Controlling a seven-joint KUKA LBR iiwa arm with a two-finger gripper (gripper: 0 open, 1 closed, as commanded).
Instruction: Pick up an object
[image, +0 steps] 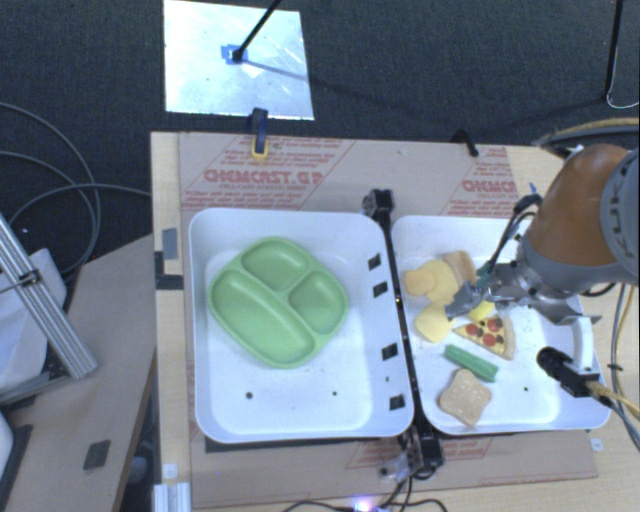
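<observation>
The gripper (468, 298) sits low in the right bin (535, 408), among a cluster of toy food. Its dark tips rest at the left corner of the toy pizza slice (491, 333), between the yellow pieces (432, 280) on the far side and another yellow piece (433, 323) on the near left. How wide it stands I cannot tell; nothing is visibly clamped. The pizza slice lies just right and near of the tips, its long axis running left-far to right-near. A green stick (471, 361) and a toast slice (465, 396) lie nearer. The green divided plate (277, 300) sits in the left bin (290, 400), well apart.
</observation>
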